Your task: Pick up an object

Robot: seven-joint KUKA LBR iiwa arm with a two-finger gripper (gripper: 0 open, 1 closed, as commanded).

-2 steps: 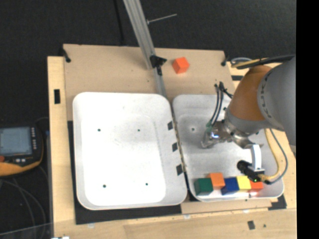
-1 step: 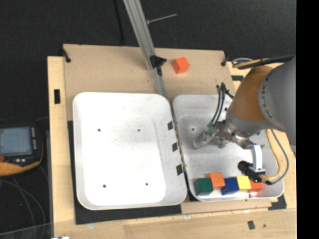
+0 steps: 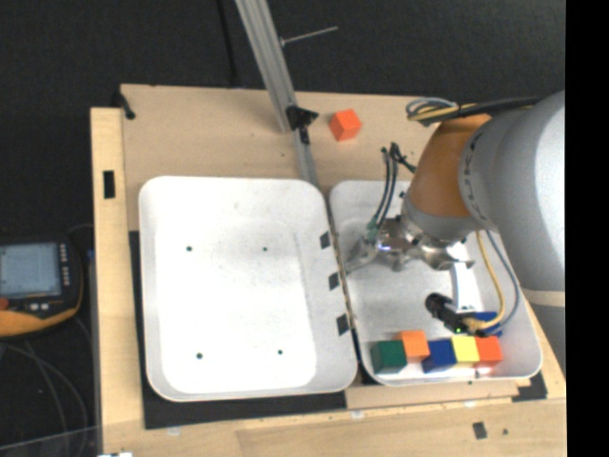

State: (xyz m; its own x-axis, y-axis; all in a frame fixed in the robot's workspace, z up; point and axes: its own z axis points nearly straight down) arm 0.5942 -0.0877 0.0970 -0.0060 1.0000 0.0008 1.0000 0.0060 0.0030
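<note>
A row of small blocks lies along the near wall of the right bin (image 3: 509, 365): a green block (image 3: 388, 355), an orange block (image 3: 415, 343), a blue block (image 3: 441, 354), a yellow block (image 3: 465, 349) and a red-orange block (image 3: 488, 348). My gripper (image 3: 362, 252) hangs low over the left part of the right bin, close to the wall shared with the left bin. It is well behind the blocks and apart from them. The grey arm with its orange band (image 3: 447, 174) covers the bin's far right part.
The left bin (image 3: 152, 255) lies beside the right one. An orange cube (image 3: 345, 125) sits on the bench behind the bins, next to a slanted metal post (image 3: 271, 60). A handheld device (image 3: 33, 274) lies off the bench's left side.
</note>
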